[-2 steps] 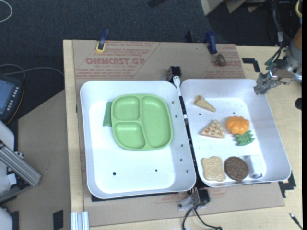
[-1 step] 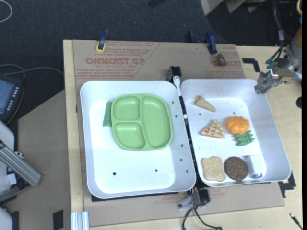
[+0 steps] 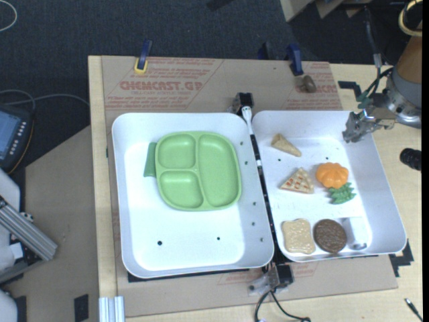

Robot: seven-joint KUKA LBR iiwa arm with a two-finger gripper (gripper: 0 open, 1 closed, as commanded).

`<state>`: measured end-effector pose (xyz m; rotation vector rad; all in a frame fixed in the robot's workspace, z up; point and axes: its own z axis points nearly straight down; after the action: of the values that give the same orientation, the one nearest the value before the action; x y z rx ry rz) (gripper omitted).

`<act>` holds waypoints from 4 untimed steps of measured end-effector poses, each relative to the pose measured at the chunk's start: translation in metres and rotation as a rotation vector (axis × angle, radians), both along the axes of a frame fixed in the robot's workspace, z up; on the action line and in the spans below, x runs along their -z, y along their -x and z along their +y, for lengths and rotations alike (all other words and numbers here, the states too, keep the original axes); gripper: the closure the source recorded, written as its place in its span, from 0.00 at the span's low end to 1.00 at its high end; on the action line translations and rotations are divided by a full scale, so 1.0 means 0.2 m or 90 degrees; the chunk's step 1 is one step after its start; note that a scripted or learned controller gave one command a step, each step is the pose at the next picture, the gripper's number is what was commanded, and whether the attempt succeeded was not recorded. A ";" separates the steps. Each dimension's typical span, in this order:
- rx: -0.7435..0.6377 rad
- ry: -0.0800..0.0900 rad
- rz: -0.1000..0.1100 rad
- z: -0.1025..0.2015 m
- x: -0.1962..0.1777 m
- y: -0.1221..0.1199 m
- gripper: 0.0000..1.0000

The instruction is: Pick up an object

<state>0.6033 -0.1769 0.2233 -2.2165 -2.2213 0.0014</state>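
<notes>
My gripper (image 3: 353, 129) hangs over the far right corner of the right bin (image 3: 383, 184), with nothing seen in it. Below it in that bin lie a tan wedge (image 3: 286, 145), a pizza slice (image 3: 298, 181), an orange fruit (image 3: 332, 174) with a green leafy piece (image 3: 342, 194) beside it, a slice of toast (image 3: 297, 236) and a round brown cookie (image 3: 330, 235). The orange fruit is the nearest of these to the gripper, lying a little nearer the camera and to the left. A green divided plate (image 3: 198, 170) sits in the left bin (image 3: 127, 186).
The grey arm (image 3: 405, 92) comes in from the right edge above the right bin. Two clamps (image 3: 141, 59) (image 3: 293, 58) grip the far edge of the cardboard-covered bench. A raised divider (image 3: 256, 173) runs between the bins. A screen (image 3: 10, 136) stands at the far left.
</notes>
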 end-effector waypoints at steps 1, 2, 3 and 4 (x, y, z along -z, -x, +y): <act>0.001 0.000 0.001 0.17 0.02 0.21 1.00; 0.000 0.000 0.000 0.34 -0.01 0.35 1.00; 0.000 0.000 0.001 0.52 0.04 0.44 1.00; 0.001 0.002 -0.004 0.50 -0.03 0.41 1.00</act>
<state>0.5214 -0.0772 0.2302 -2.2226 -2.2236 -0.0022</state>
